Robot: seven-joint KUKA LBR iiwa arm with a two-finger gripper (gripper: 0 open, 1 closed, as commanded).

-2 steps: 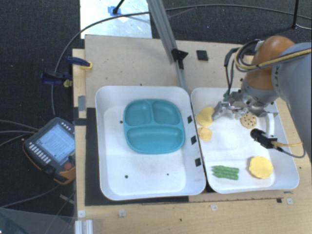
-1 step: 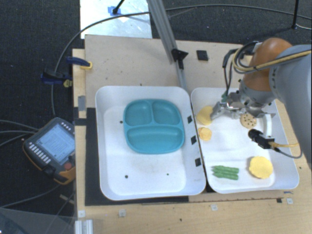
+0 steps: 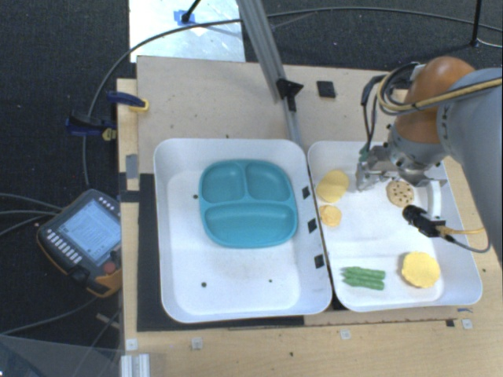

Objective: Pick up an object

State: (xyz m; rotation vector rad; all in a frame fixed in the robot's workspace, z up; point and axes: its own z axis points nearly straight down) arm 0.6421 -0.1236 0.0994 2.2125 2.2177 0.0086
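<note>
The right bin (image 3: 464,289) holds a pale yellow food piece (image 3: 333,185) near its upper left and a smaller yellow piece (image 3: 331,216) just below that. A brown dotted cookie (image 3: 400,192) lies toward the upper right. Green beans (image 3: 363,277) and a yellow round piece (image 3: 420,269) sit along the front. My gripper (image 3: 366,177) hangs over the bin's upper part, between the larger yellow piece and the cookie. It sits just right of the yellow piece. I see nothing held in it.
The left bin (image 3: 236,289) carries a blue divided plate (image 3: 247,203). A slanted metal pole (image 3: 263,38) crosses the bench behind the bins. A black cable end (image 3: 419,218) hangs from the arm over the right bin. A teach pendant (image 3: 82,238) lies off the bench at left.
</note>
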